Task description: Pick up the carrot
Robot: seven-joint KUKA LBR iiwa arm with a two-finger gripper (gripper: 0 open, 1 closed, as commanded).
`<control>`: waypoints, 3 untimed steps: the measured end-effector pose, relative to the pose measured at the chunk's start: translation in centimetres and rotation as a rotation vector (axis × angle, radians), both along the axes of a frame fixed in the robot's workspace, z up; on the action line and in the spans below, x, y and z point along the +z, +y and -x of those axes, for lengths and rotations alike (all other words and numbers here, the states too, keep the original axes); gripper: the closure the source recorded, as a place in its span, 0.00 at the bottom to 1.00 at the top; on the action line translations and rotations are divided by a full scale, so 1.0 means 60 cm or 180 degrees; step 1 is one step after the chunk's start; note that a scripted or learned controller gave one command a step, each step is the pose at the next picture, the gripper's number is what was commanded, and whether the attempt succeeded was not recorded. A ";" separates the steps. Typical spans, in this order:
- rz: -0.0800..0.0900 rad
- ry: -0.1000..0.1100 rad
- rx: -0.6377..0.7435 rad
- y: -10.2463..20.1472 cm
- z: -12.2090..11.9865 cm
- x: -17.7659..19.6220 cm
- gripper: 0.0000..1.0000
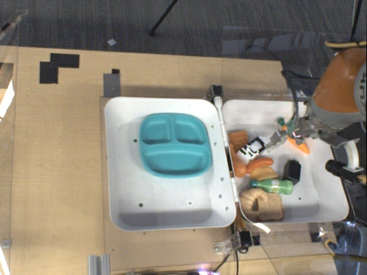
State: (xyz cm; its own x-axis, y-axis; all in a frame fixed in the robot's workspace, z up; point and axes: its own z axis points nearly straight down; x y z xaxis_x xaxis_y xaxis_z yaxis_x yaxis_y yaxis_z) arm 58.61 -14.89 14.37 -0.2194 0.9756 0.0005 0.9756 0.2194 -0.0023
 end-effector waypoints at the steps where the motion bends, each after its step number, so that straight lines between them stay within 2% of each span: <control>1: 0.0029 -0.0140 0.0353 -0.042 -0.060 -0.045 0.00; 2: 0.0059 -0.0196 0.0694 -0.039 -0.058 -0.052 0.00; 3: 0.0071 -0.0230 0.0571 -0.045 -0.039 -0.053 0.00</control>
State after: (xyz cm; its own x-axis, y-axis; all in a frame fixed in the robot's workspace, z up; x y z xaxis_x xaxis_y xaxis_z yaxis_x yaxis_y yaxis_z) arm 60.97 -17.57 11.19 -0.3884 0.9205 -0.0429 0.9187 0.3905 0.0597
